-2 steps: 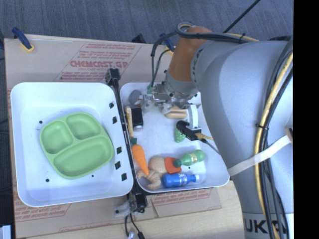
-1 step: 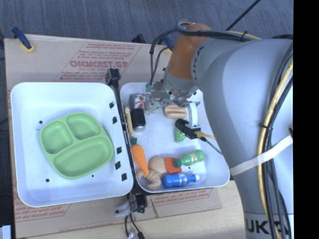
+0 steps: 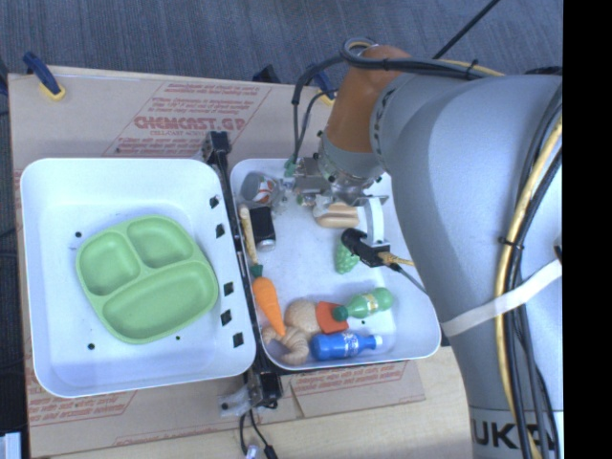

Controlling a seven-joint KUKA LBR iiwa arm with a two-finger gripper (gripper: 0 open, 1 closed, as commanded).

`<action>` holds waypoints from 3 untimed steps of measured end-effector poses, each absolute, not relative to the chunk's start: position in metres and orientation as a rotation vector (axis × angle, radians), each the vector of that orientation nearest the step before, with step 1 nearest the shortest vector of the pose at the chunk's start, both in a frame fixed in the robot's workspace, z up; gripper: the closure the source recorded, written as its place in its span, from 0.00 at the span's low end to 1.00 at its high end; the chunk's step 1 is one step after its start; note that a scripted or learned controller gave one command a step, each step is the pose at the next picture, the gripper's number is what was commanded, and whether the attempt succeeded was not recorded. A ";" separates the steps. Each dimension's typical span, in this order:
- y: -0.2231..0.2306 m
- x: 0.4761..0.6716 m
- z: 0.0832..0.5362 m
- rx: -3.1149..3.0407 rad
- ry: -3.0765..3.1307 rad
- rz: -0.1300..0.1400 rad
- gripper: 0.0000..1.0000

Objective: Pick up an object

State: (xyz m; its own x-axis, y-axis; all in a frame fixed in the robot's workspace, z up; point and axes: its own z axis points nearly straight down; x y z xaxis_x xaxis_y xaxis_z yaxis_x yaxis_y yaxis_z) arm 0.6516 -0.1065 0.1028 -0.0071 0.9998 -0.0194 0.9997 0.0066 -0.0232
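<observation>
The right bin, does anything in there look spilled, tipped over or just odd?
Nothing looks spilled or damaged. The right bin holds a jumble of toys lying flat: a carrot, a blue bottle and a green bottle on their sides. The green divided plate sits level in the left bin.

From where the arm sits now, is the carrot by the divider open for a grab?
Probably yes: the carrot lies uncovered along the right bin's left wall, gripper above the far end. That wall may crowd one finger.
</observation>
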 end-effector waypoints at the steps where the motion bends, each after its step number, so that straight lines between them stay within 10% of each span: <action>1: -0.106 0.651 0.093 -2.218 -2.224 0.049 0.00; 2: -0.099 0.652 0.102 -2.206 -2.223 0.034 1.00; 3: -0.105 0.652 0.104 -2.214 -2.227 0.044 0.00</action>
